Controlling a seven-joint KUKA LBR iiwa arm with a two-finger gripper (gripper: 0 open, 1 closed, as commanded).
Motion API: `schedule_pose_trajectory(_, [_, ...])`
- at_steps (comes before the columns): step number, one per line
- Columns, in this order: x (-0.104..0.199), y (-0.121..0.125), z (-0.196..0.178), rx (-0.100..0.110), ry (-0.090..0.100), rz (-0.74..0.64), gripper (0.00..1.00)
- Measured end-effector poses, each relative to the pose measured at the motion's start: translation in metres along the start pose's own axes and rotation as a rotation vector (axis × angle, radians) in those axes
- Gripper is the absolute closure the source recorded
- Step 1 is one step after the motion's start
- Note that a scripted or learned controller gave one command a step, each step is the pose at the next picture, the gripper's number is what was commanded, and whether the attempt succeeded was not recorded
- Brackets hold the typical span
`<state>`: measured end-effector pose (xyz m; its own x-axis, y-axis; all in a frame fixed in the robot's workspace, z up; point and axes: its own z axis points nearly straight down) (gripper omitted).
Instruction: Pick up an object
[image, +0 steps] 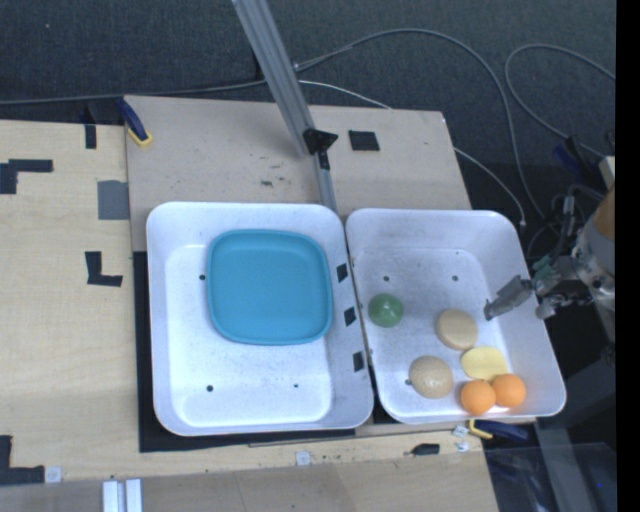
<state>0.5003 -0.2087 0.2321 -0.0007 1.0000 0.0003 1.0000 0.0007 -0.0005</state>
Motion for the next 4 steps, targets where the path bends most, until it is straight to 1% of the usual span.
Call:
schedule_pose_trajectory(1, [0.002,0.0,0.063,0.005,0.001,0.0,0.0])
schedule_pose_trajectory(2, [0.009,0.004,0.108,0.004,0.001,0.0,0.0])
schedule_pose_trajectory(3, [0.009,0.004,0.143,-0.001,-0.001,0.0,0.0])
schedule_pose_trajectory(4, [0.008,0.005,0.131,-0.004,-0.002,0.0,1.0])
